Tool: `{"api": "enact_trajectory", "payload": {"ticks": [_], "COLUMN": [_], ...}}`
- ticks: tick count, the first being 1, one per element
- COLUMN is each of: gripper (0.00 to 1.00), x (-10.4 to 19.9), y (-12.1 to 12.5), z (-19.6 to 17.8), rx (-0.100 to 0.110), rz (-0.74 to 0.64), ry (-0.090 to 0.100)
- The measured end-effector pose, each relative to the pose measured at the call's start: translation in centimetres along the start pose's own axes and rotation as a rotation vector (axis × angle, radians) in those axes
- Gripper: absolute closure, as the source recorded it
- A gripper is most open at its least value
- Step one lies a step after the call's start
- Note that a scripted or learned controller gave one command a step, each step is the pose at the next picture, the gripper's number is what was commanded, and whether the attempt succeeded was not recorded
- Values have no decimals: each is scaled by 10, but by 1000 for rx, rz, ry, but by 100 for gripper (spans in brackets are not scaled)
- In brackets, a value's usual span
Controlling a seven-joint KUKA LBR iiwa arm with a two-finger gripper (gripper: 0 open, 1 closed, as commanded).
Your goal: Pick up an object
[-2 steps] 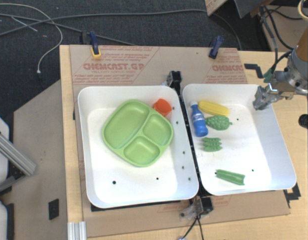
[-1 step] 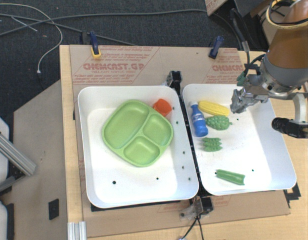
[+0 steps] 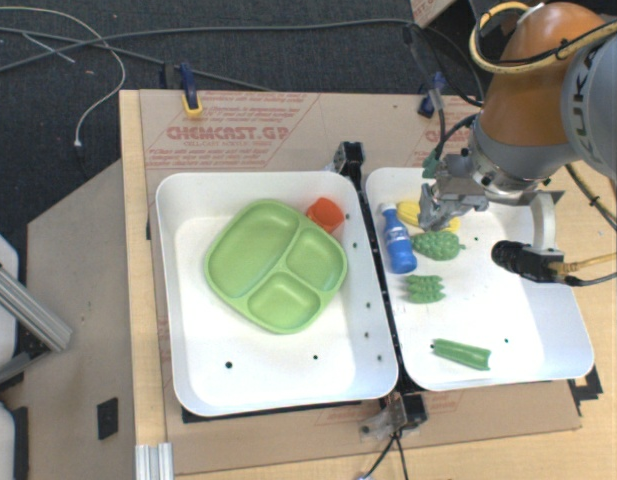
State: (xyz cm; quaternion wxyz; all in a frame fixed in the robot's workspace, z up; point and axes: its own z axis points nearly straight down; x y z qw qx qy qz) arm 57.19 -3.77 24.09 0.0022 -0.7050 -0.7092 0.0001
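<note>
My gripper (image 3: 440, 211) is down low over the far-left part of the right bin (image 3: 548, 343), and from this slanted look I honestly cannot tell how wide it stands, so I claim no hold on anything. Right beneath me is a cluster: a bumpy green piece (image 3: 437, 245) just on the near side of my tip, a bit of yellow object (image 3: 409, 211) peeking out to my left, and the blue bottle (image 3: 397, 241) further left again, hard by the bin's left wall. That bumpy green piece looks like my closest candidate; it sits touching or almost touching my tip, and I cannot say which. It lies slightly toward the near edge from me, its longer side running roughly left to right. The bottle's long axis runs the other way, far to near, so it would ask for a different wrist turn. Nearer still sits a smaller green leafy piece (image 3: 424, 289), and well apart toward the near edge lies a long green pod (image 3: 461, 354), angled left-right. Over in the left bin (image 3: 188, 358), the green divided plate (image 3: 276, 265) and the orange object (image 3: 326, 212) at its far corner are far from my reach line. My call: a short nudge nearward, then close across the green piece's narrow side.
</note>
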Motion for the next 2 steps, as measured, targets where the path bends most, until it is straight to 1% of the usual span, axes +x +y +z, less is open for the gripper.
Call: {"api": "enact_trajectory", "payload": {"ticks": [1, 2], "gripper": [100, 100], "x": [53, 104], "y": [-6, 0], "z": [12, 4], "rx": [1, -5], "rz": [0, 0], "ry": [0, -1]}}
